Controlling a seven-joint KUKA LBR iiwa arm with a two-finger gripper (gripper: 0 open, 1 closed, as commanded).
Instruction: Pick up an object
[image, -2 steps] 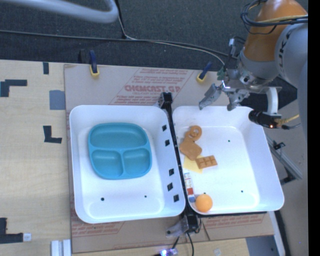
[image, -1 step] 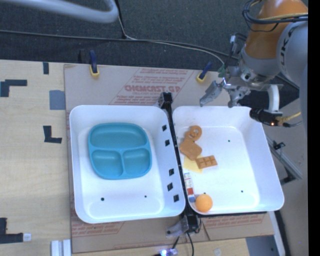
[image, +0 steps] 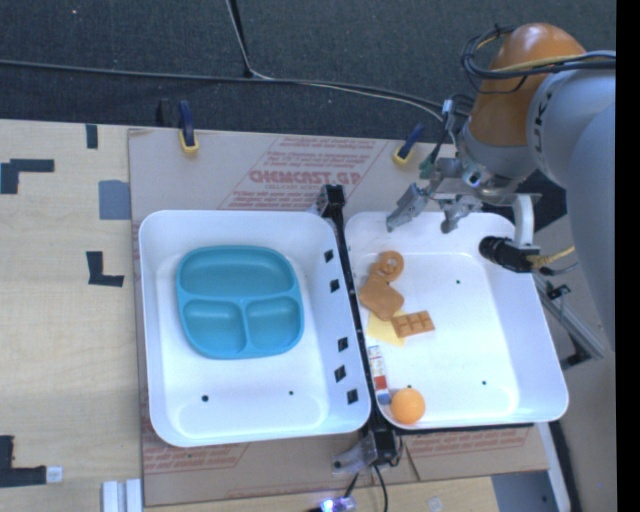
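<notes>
On the worktop (image: 60, 300) two white bins are seen side by side. In the left bin (image: 165, 395) a blue divided plate (image: 240, 300) is laid flat, toward the bin's ten o'clock; nothing else is seen in that bin.

In the right bin (image: 520, 370) the candidate objects are gathered along its left wall. From twelve o'clock down to six o'clock of that cluster: a small brown ring-shaped piece (image: 389, 265), a tan flat piece (image: 380, 297) touching it below, a yellow slice (image: 385, 331) partly overlapped by a brown waffle-like square (image: 413, 324), then, well apart at the bin's seven o'clock corner, a thin red-and-white stick (image: 377, 366) and an orange ball (image: 407, 405) just beside it.

The gripper (image: 430, 208) is held over the far rim of the right bin, at about eleven o'clock of that bin, with its two fingers spread apart and nothing between them. It is poised above the bin and touches none of the items.

The task is judged to be at its beginning: no object has been grasped or lifted. What is left is the whole pick: a descent onto one item, probably the ring or tan piece nearest at the gripper's seven o'clock, a closing of the fingers, and a lift.
</notes>
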